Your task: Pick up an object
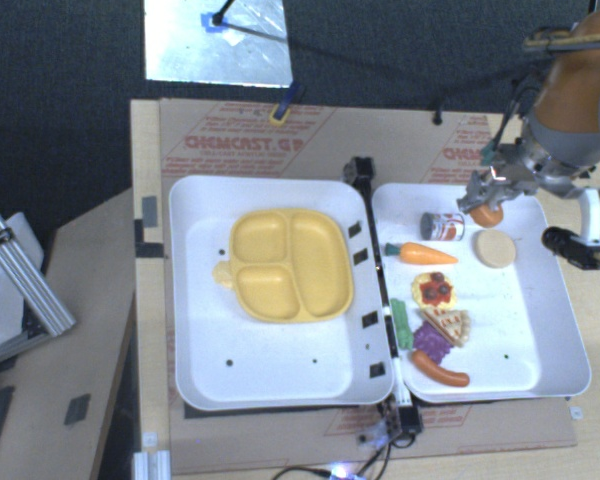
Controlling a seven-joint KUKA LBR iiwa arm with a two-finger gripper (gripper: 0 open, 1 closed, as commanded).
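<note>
An orange-brown round object (487,213) is seen gripped in the end effector (483,200), raised over the right bin's (550,313) far edge. Below it, a small can (443,227), carrot (426,254), tan disc (496,249), pizza slice (448,324) and sausage (440,369) are laid. A yellow divided plate (283,264) is set in the left bin (195,298).

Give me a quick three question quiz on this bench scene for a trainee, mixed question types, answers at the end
1. True or false: the yellow plate lies in the right bin.
2. Which lies nearest the can? A) carrot B) sausage C) pizza slice
3. Fill in: the tool hangs over the ___ bin.

Key: 1 false, it lies in the left bin. 2 A. 3 right.
</note>
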